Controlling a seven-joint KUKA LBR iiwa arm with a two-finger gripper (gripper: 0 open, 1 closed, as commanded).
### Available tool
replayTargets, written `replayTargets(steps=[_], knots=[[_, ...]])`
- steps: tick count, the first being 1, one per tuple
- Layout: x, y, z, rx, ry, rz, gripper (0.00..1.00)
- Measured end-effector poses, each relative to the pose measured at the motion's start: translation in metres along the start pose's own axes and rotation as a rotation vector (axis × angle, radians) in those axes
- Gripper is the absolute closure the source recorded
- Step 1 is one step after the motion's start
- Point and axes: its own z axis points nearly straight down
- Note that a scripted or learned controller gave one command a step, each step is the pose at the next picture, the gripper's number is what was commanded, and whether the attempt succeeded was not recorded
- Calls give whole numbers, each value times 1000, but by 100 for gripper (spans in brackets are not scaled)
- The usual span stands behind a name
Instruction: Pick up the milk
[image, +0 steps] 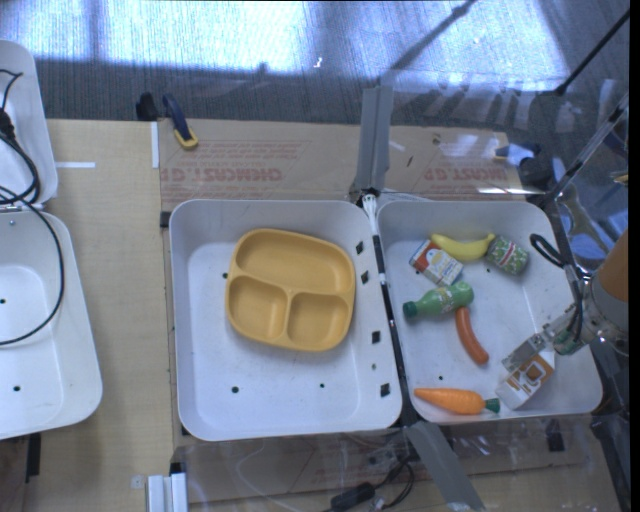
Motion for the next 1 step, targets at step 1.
replayTargets(steps=[1], knots=[[5, 0, 17, 2, -2, -37, 0]])
